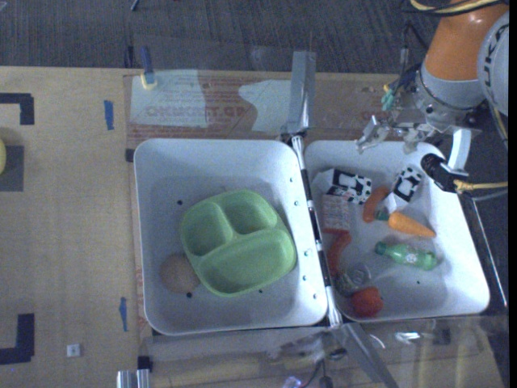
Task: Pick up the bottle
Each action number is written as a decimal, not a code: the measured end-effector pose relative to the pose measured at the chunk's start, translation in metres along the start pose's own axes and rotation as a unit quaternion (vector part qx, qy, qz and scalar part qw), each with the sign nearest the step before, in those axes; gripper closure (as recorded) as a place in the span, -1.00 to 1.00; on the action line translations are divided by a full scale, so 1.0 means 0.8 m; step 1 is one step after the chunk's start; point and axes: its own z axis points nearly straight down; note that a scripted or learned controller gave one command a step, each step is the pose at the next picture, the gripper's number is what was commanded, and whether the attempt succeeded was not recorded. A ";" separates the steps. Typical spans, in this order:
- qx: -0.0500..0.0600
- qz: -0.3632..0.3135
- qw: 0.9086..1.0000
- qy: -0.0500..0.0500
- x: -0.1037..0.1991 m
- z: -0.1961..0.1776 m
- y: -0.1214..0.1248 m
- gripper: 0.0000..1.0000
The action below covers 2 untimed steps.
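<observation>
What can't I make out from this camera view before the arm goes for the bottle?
- Gripper, camera view: too small and cluttered to read clearly.
- Green bottle: label too small to read.
- Grey round thing beside the tomato: too blurred to identify.
- Brownish ball: partly hidden under the green tray.

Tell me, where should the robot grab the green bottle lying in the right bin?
The green bottle lies flat, so coming straight down from above looks best. Pinch it across its rounded middle, one side toward the carrot, the other toward the bin's front. Its long body gives room there, and both sides look open. The gripper hangs above the bin's back edge.
</observation>
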 end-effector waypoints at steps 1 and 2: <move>-0.001 -0.128 0.992 0.000 -0.017 0.075 -0.086 -1.00; 0.000 -0.137 0.991 0.000 -0.080 0.109 -0.152 -1.00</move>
